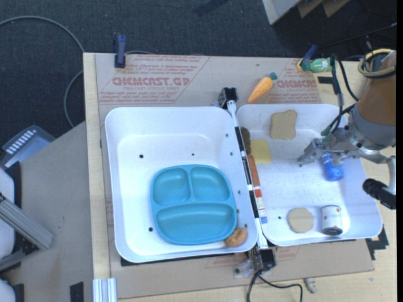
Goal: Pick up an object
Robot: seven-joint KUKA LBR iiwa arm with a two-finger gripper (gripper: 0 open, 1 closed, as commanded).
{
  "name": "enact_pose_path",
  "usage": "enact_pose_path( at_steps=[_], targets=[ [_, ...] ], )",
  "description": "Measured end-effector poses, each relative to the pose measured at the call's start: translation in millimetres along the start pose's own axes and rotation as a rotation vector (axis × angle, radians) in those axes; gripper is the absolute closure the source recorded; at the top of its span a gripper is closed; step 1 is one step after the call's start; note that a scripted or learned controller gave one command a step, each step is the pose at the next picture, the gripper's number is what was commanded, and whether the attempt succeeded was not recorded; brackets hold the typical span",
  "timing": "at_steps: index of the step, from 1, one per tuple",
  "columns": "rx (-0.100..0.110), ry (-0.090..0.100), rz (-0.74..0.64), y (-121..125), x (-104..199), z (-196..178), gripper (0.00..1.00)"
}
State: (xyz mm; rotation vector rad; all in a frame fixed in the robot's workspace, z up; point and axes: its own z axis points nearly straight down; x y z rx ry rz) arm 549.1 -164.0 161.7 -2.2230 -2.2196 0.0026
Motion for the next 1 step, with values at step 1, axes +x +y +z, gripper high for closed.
enact_pose_path(
  at_steps=[1],
  targets=[
    [-0.006,0.003,-0.004,10.3,-35.6,51.0,0.0]
  ],
)
